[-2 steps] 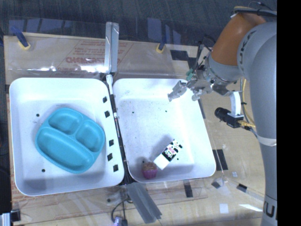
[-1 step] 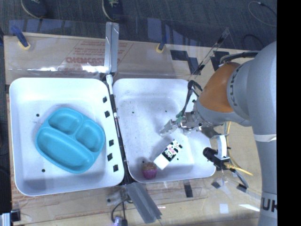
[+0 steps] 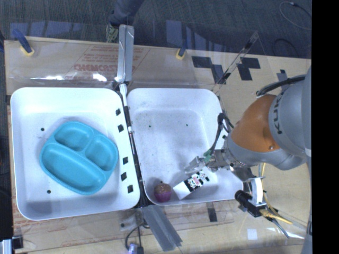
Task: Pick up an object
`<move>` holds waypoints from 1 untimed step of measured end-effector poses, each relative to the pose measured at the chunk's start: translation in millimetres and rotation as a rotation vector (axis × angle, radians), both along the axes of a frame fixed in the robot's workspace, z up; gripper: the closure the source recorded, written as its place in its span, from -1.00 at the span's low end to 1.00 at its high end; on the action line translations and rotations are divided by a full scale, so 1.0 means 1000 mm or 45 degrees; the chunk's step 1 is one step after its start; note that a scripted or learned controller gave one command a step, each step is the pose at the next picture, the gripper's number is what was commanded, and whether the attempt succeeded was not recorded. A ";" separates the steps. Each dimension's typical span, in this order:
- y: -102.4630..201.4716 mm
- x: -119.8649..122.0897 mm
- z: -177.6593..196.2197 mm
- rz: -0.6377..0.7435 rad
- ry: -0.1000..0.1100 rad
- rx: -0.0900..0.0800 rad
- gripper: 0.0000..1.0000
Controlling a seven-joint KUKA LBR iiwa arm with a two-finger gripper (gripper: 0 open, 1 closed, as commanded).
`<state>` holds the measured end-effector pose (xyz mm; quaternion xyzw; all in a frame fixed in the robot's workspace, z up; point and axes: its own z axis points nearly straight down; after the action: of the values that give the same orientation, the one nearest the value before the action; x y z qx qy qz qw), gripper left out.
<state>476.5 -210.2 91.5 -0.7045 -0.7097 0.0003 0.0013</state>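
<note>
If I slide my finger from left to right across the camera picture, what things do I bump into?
Blue divided plate → purple ball → white box with black spots → grey and orange robot arm.

The right bin (image 3: 175, 97) lies open across its upper and middle floor. Its lower edge is crowded: a purple ball (image 3: 163, 191) and a white patterned box (image 3: 195, 183) sit just beside each other, with the arm (image 3: 270, 134) reaching over the bin's lower-right corner. A blue divided tray (image 3: 79, 156) covers the middle of the left bin (image 3: 26, 105).
</note>
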 end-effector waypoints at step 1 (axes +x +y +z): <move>0.023 0.135 0.000 0.003 -0.001 -0.001 -1.00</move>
<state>611.9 -187.1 92.0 -0.7036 -0.7106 0.0001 0.0007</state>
